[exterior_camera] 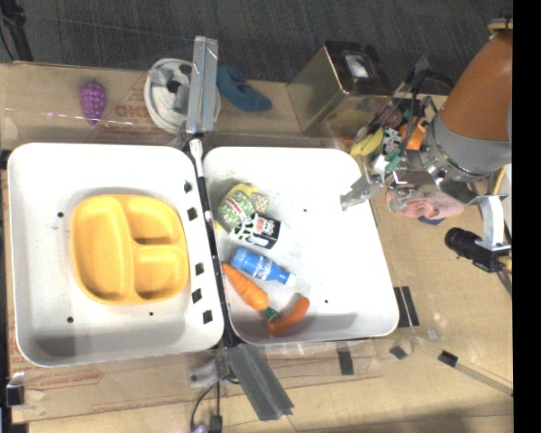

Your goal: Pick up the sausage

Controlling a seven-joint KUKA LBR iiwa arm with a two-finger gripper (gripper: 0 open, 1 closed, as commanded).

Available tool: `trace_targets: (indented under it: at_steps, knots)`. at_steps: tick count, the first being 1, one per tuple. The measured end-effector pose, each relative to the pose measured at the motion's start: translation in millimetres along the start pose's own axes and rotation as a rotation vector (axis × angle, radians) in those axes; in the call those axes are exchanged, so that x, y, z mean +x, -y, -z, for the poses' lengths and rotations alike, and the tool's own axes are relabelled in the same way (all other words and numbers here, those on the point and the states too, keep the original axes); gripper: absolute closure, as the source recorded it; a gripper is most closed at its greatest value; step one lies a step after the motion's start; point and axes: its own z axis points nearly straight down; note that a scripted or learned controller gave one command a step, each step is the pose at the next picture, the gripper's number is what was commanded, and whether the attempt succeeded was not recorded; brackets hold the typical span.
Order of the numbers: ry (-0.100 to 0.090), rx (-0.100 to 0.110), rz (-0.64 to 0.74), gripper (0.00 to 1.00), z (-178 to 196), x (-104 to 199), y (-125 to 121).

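Approach step: the gripper [353,197], jaw state unreadable, hangs at the right bin's [361,269] upper-right edge and must travel lower-left toward the sausage [291,315].

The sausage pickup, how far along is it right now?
Nothing looks done yet: the sausage lies on the floor of the right bin, near its front edge, beside the carrot. In hand: the gripper is at that bin's upper right edge, well apart from the sausage, with nothing seen between its tips. Left: travel across the bin to the sausage, descend, grasp and lift it.
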Motion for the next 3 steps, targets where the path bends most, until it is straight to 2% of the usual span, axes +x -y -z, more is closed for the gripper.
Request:
trace_targets:
  at_steps: [1,2,3]
  knots:
    - [0.000,0.000,0.203,0.00,-108.5,33.6,21.3]
    - [-0.001,-0.002,0.307,0.00,-197.3,36.9,64.6]
    - [-0.002,0.000,0.312,1.00,-188.7,36.6,64.0]
